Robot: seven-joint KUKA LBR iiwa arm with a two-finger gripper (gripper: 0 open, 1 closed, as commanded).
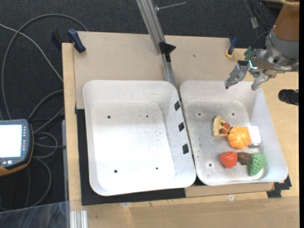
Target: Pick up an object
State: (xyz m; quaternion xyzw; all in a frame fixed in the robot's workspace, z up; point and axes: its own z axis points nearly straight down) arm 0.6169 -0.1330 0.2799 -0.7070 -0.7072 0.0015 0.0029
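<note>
While I watch from the overhead camera, the jaws (244, 80) hang at the upper right of the frame, over the far rim of the right bin (266, 114), and they stand spread apart with nothing between them. Above them I see the grey wrist and the orange band of the arm (288, 23) coming in from the right edge. All the objects I could pick sit clustered in the lower right part of the right bin, well apart from the jaws: a pizza slice toy (220, 126) toward the middle, an orange pumpkin (239, 137) just beside it and touching a small white block (254, 135), a red tomato (228, 159) lower down, a brown piece (244, 157) next to it, and a green bunch of grapes (257, 164) near the bin's lower right corner. The left bin (95, 99) lies alongside on the desk (123, 56), the two meeting along a centre seam. At the left edge of the frame a pendant with a lit screen (13, 142) rests off the desk.
</note>
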